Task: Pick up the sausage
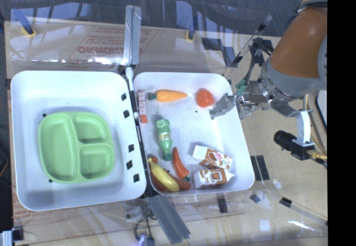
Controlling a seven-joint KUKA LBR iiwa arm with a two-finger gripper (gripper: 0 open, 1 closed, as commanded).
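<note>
- Sausage (179,163): lies in the right bin (236,128), near its front edge, long axis running roughly front to back with a slight curve.
- Neighbours: banana (163,177) touches or nearly touches it on the left; 2 small cartons (213,168) sit just beside it on the right. Green bottle (163,136) lies just behind it.
- Handling, as a judgement: looks like a toy food piece, so likely light, stiff and smooth-skinned. Glossy surface may slip under a poor pinch. Not fragile.
- Where to take hold, as a judgement: across the narrow width at mid-length, fingers closing from left and right. Tight on the banana side; the upper half, clear of the banana, looks the freer spot.
- Looks: orange-red, slim, rounded ends, slightly bent, with a shine along its top.
- Pincer (222,106): at the right bin's far right corner, near the tomato (204,97), well apart from the sausage. Nothing shows between its fingers. Cannot tell whether it is wide or narrow from this angle.
- Other items: carrot (169,95) at the back of the right bin; green tray (77,146) with 3 compartments in the left bin (22,89).
- Task status, as a judgement: sausage not yet approached; the arm must travel toward the front of the bin.
</note>
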